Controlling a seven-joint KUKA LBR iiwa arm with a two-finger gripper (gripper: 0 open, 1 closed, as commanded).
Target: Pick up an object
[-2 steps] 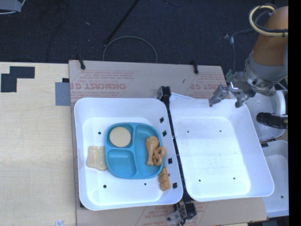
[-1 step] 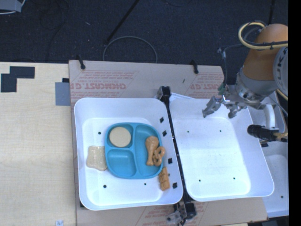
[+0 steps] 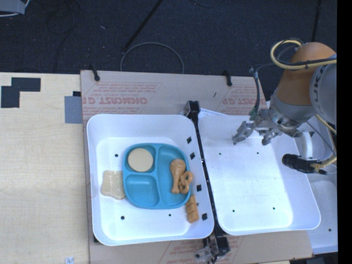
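I see the pickable stuff all in the left bin [image 3: 104,131], none in the gripper. A blue divided tray [image 3: 144,194] sits mid-bin, three compartments. The round tan disc [image 3: 140,159] lies flat in the tray's upper-left compartment. The knotted tan pretzel piece [image 3: 180,176] lies in the right compartment, long axis roughly top to bottom. The lower-left compartment shows bare blue. Just left of the tray, touching or nearly touching its edge, a pale bread-like slab [image 3: 113,184] rests on the bin floor. Below the tray's lower-right corner, a small brown ridged piece [image 3: 191,209] lies on the bin floor near the divider [image 3: 199,164] between the bins.

The right bin [image 3: 264,213] is beside it, sharing that black-clipped divider. My gripper [image 3: 254,135] hangs over the right bin's upper part, near the back wall, well apart from every object. Its two fingers [image 3: 241,133] are spread, nothing between them. The arm comes in from the right, orange band [image 3: 308,70] above the wrist, yellow cable looped at the top.

Both bins sit on a cardboard sheet [image 3: 137,92] with red print, on a light wood bench [image 3: 38,175]
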